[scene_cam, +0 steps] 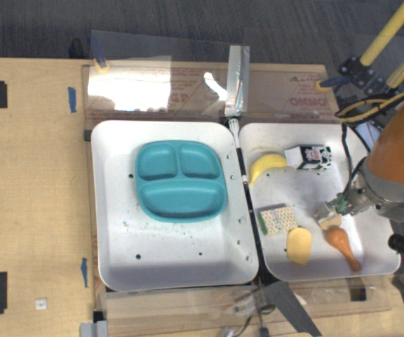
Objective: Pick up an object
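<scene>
The right bin (307, 267) holds several small objects. An orange carrot (344, 244) lies near its front right. A yellow lemon-shaped piece (299, 245) sits to the carrot's left. A dotted green-edged pad (278, 220) lies beside the centre divider. A yellow banana-like piece (266, 166) rests at the back left. A small black and white box (311, 156) sits at the back. My gripper (330, 216) reaches in from the right, low over the bin floor, just above the carrot's thick end and close to it.
The left bin (111, 209) carries a teal divided plate (181, 179). A clear plastic sheet (163, 83) and a grey upright strip (237, 79) stand behind the bins. Yellow bars and cables (377, 44) crowd the back right. The arm's orange band (402, 146) overhangs the right bin's right wall.
</scene>
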Controlling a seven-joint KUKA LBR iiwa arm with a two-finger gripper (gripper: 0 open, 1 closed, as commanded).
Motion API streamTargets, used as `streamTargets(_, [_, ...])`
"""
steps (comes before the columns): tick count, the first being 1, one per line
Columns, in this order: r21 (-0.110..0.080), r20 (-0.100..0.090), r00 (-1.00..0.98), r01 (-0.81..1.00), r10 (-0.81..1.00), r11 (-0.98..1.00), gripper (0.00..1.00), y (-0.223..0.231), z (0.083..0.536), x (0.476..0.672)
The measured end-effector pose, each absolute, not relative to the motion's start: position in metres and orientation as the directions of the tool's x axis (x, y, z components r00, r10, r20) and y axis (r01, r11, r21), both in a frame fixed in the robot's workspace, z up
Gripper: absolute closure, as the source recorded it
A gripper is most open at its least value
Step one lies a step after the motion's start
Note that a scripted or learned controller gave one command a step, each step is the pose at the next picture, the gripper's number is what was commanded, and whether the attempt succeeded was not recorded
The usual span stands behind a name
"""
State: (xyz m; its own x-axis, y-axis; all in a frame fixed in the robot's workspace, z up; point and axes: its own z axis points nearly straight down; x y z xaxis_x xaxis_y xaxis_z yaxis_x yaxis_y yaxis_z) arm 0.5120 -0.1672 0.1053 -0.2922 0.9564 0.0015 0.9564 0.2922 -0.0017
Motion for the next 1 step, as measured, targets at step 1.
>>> streamTargets(1, [0.007,-0.004,-0.217,0.976,0.976,0.218,1.00,-0.1341,0.0881,0.5022])
